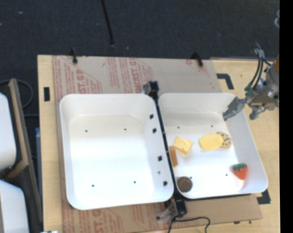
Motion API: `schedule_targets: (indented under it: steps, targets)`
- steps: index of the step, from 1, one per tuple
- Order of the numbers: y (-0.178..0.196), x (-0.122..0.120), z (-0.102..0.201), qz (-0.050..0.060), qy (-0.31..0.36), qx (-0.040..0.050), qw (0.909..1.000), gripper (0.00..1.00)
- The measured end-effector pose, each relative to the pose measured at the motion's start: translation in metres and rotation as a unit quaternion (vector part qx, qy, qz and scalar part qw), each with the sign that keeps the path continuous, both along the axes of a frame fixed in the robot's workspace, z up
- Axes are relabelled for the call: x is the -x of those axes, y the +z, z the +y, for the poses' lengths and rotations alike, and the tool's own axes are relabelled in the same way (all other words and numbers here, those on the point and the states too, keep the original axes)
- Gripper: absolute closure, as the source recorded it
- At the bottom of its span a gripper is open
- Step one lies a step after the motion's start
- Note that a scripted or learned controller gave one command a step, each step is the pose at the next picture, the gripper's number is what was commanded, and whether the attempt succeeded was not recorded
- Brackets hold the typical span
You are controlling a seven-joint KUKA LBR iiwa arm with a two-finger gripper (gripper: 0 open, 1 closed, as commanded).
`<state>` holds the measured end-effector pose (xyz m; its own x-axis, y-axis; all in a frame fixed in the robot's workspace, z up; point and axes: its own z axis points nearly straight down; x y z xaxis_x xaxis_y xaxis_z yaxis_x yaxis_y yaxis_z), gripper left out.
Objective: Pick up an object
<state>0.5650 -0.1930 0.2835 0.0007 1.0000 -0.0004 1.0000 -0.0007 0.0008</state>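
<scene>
Five small items lie in the right bin (pixel 212 106) — all resting flat on its white floor. A yellow block (pixel 183 145) sits near the middle, with a thin orange stick (pixel 173 157) just beside it against the left wall. A yellow oval piece (pixel 211 141) touches a speckled cookie (pixel 225 140). A brown disc (pixel 184 184) lies at the near edge, and a red strawberry (pixel 240 171) — green-topped — by the right wall.

I'm looking down at a robot lab bench, not a home. Two white bins (pixel 112 149) sit side by side on a plywood board (pixel 131 74) stamped with red lettering, clipped at the far edge. Dark carpet (pixel 161 18) lies beyond, a black cable (pixel 105 16) runs across it, and toy food (pixel 212 141) fills the right bin.
</scene>
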Motion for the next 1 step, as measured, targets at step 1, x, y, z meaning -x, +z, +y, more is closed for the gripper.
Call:
schedule_targets:
  steps: [1]
  targets:
    - [-0.0324, -0.0313, 0.1066, 0.001, 0.004, -0.0013, 1.0, 0.0]
